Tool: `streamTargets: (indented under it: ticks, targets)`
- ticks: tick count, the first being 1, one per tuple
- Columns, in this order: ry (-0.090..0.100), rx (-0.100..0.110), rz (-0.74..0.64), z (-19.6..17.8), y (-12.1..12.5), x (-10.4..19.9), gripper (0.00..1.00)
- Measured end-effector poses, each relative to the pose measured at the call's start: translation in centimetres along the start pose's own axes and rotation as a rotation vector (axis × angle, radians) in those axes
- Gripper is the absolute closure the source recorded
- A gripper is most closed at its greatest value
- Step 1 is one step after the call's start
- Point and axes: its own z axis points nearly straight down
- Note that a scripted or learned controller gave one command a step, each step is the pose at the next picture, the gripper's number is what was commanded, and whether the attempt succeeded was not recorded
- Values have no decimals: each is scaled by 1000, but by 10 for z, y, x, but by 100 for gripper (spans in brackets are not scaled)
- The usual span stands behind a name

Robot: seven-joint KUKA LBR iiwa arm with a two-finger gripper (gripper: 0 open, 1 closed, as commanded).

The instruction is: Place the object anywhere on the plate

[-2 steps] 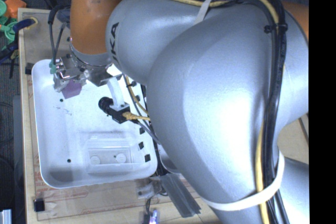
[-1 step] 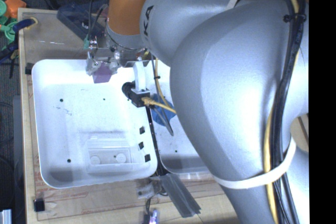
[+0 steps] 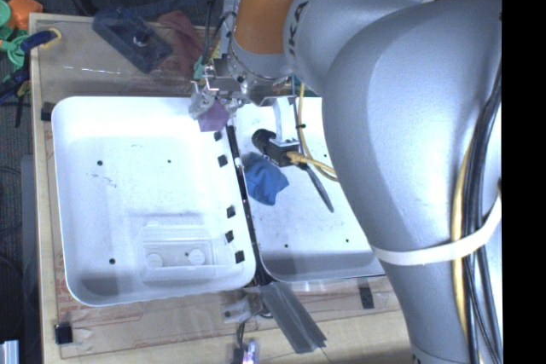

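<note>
Pincer [image 3: 207,101] clamped on purple obj. [image 3: 212,116], above far edge of left bin [image 3: 77,183] — pick looks done. Plate [image 3: 175,245] sits toward bin's near end, not yet loaded — carry and release remain.

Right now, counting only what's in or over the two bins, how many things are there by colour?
Purple object: 1, at the gripper, over the bins' shared edge.
Blue crumpled thing: 1, in the right bin.
Clear plate: 1, in the left bin.
Total: 3.
</note>
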Motion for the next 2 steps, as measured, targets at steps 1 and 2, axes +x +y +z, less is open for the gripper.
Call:
streamTargets:
  ticks: [1,2]
  targets:
    - [0,0,46,-56,2,169,100]
    - [-1,2,-173,-75,-55,186,100]
